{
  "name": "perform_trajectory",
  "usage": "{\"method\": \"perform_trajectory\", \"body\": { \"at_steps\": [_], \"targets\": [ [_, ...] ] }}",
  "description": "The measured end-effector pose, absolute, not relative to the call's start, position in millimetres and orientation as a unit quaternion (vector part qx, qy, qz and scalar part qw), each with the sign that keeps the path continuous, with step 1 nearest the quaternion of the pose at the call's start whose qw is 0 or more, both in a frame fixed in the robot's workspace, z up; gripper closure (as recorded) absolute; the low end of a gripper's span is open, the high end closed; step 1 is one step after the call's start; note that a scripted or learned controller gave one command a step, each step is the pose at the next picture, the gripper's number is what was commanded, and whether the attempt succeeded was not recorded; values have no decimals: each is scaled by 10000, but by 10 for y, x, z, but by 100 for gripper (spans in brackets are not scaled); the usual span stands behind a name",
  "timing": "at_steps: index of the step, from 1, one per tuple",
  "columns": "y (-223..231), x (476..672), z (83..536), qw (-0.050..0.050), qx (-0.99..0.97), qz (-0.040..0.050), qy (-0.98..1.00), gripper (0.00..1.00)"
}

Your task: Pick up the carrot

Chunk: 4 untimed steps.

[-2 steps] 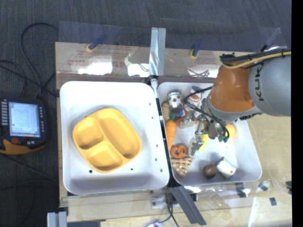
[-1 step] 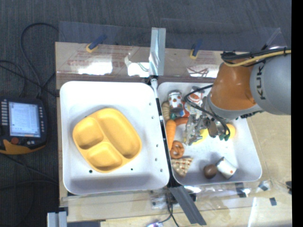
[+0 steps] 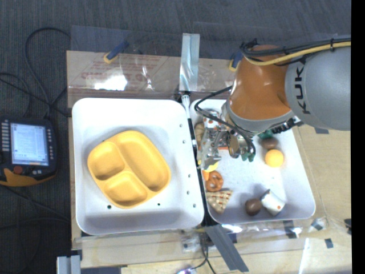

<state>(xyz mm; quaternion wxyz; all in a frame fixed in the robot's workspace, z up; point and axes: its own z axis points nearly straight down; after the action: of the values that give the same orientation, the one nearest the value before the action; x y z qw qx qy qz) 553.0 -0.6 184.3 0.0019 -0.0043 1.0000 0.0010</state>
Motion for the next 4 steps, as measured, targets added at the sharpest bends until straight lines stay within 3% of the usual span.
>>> {"method": "perform_trajectory", "body": {
  "at_steps": [1, 2, 3, 4],
  "targets": [
    [-409, 5507, 3187, 39, -194, -14, 9998, 100],
    [-567, 4992, 3994, 22, -608, -12, 9981, 100],
    [-621, 4902, 3397, -23, -1120, 1, 9937, 100],
    [10, 5164, 3485, -8, -2385, 7, 9711, 100]
  ]
}}
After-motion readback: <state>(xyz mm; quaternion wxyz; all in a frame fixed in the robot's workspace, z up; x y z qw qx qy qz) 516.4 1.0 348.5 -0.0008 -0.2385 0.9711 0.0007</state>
